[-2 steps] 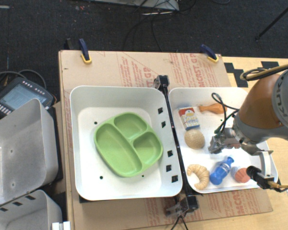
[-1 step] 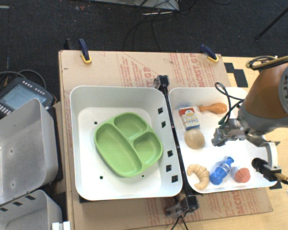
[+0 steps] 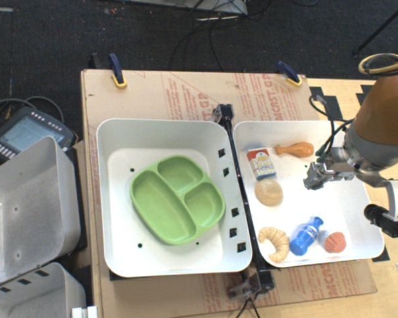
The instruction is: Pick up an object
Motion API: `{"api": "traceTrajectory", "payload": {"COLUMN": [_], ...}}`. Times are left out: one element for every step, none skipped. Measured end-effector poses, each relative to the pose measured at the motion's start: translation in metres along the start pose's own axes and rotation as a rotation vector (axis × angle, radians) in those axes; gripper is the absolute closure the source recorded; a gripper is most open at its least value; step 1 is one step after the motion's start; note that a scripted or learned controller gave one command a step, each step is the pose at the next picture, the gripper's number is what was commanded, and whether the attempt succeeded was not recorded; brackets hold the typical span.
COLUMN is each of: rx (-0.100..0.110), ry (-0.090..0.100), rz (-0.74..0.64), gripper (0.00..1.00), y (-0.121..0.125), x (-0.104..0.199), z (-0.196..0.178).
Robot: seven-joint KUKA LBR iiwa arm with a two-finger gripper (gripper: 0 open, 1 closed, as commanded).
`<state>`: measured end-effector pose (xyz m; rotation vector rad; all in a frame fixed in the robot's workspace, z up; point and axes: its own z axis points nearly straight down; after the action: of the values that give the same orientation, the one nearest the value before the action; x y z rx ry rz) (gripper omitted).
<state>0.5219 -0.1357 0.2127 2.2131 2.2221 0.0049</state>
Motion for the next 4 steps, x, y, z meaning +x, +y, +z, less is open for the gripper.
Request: {"api": "traceTrajectory", "payload": {"rx": [-0.002, 0.003, 0.007, 0.008], "ry": [-0.001, 0.0, 0.003, 0.004], "rz": [0.0, 0.0, -0.004, -0.005], "gripper": [1.0, 1.0, 1.0, 1.0], "y": [0.0, 0.001, 0.005, 0.006], "x": [0.0, 0.0, 0.053, 0.112], "z": [-0.064, -0.076, -0.059, -0.043]}}
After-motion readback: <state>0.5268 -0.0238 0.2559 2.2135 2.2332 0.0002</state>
